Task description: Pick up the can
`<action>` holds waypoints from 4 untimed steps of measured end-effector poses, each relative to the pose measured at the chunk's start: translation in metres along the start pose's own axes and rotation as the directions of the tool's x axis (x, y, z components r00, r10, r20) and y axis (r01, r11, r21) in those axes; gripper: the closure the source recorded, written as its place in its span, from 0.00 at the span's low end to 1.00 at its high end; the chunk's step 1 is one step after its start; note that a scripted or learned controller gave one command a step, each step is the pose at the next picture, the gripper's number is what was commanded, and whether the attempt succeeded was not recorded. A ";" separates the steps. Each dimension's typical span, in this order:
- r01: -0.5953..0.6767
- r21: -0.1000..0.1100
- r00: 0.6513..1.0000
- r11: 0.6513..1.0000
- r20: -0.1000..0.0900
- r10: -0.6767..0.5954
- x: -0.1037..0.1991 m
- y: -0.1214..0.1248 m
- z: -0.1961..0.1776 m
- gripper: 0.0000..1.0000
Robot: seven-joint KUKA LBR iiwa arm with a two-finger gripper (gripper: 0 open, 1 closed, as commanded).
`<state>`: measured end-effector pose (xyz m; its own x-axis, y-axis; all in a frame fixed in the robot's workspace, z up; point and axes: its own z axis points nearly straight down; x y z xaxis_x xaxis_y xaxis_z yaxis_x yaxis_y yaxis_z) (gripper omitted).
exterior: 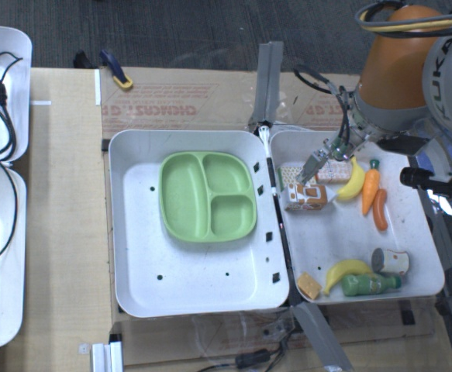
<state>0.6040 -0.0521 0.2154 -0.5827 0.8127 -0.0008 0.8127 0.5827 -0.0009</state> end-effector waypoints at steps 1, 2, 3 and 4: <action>-0.099 0.001 0.995 0.995 -0.001 0.099 0.014 -0.025 0.024 0.00; -0.195 0.000 0.981 0.981 0.001 0.195 0.000 -0.022 0.024 0.00; -0.206 0.001 0.978 0.978 -0.001 0.206 0.037 -0.011 0.024 0.00; -0.234 0.000 0.972 0.972 0.001 0.234 -0.011 -0.032 0.024 0.00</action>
<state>0.5846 -0.0796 0.1910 -0.3763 0.9265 -0.0016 0.9265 0.3763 -0.0011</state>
